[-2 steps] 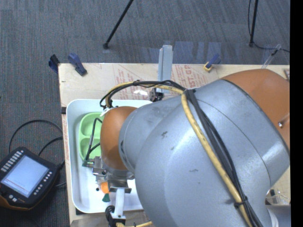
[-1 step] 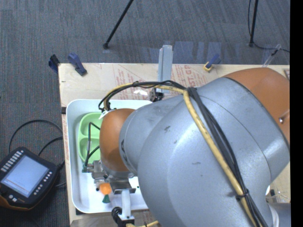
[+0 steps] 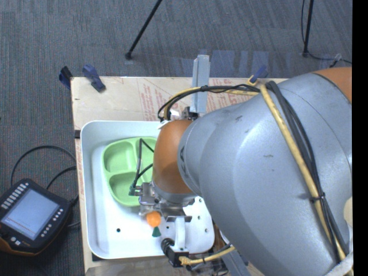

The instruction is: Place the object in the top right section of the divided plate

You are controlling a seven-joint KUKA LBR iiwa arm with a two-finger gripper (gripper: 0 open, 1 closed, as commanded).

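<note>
1. Orange object, small and rounded, sits in the left white bin, just below the lower edge of the divided plate, with a small green piece just beneath it.
2. Object lies outside the plate, on the bin floor or close above it; contact not clear.
3. Gripper is right over the object, its metal parts crowding it from above. How far the fingers stand apart, and whether anything is held: cannot tell.
4. Plate is light green with raised dividers; its right part is hidden under the arm.
5. Arm is grey, with an orange band above the wrist and yellow and black cables along it.
6. Teach pendant rests on the carpet, left of the bench.
</note>
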